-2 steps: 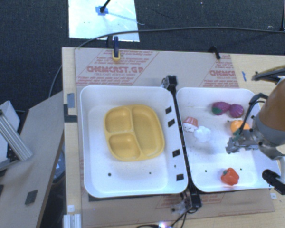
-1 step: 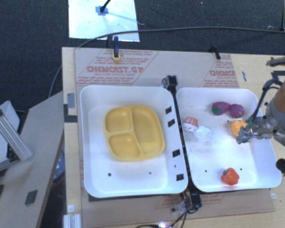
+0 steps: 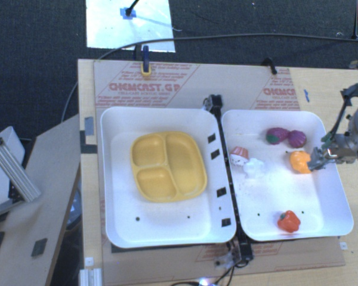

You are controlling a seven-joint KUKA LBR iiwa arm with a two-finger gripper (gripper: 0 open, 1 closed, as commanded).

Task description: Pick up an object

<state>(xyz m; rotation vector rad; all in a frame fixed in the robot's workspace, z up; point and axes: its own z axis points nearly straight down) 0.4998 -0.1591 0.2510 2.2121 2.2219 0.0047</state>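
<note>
Gripper: the gripper (image 3: 318,159) is seen low in the right bin (image 3: 334,219), at the right side of the orange toy (image 3: 299,161). How wide it is cannot be told.
Orange toy: it lies mid-bin, touching the gripper tip or just beside it (hard to tell).
Risk: the round toy may be pushed left and rolled away, so nothing gets picked.
Wall: the bin's right wall is close behind the gripper, so little room is left there.
Open room: bare floor is found toward the near side, before the red pepper (image 3: 289,221).
Neighbours: the purple toys (image 3: 286,137) lie just beyond.
</note>
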